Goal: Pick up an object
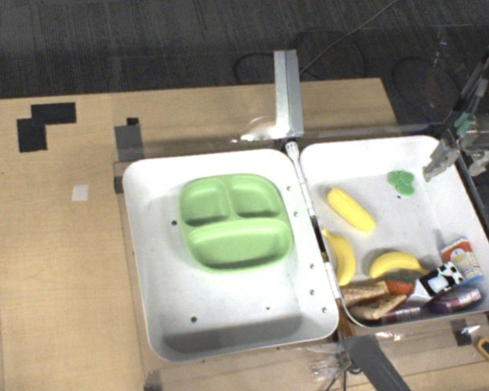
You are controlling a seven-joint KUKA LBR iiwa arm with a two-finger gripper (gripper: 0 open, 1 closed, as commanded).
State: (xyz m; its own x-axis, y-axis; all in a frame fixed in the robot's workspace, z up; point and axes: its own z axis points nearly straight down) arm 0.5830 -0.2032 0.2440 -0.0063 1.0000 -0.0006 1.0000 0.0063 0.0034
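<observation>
**A:** Clustered along the near wall of the shallow white right-hand bin [467,296], a jumble is being seen: a dark purple tube-like item [457,301], a small black-and-white carton [441,280], a red-and-white packet [460,258], and brown toast-like pieces [372,298]. What is being offered beyond that wall?

**B:** Farther from that near wall, a bright yellow plastic corn cob [351,210] is lying alone on bare bin floor, slanted, well apart from everything else. Closer to the wall, two yellow banana-like toys [394,262] are being crowded by the toast pieces. A small green leafy toy [403,182] is resting near the far side.

**A:** And the claw?

**B:** The grey gripper [441,162] is being held over the far right corner, opposite that near wall, just beside the leafy toy. Nothing is being carried. Whether it is apart or together cannot be told; the detail is too small.

**A:** Which piece is being favoured?

**B:** The corn cob, judged as the likeliest. It is being taken for hollow plastic: light, stiff, fairly slick and rounded, so rolling is being risked. A hold across its narrow middle is being advised, squarely against its long axis.

**A:** And the green divided plastic tray [233,220]?

**B:** It is lying in the neighbouring white bin [168,330]; it is wide and flat, and is being judged awkward.
</observation>
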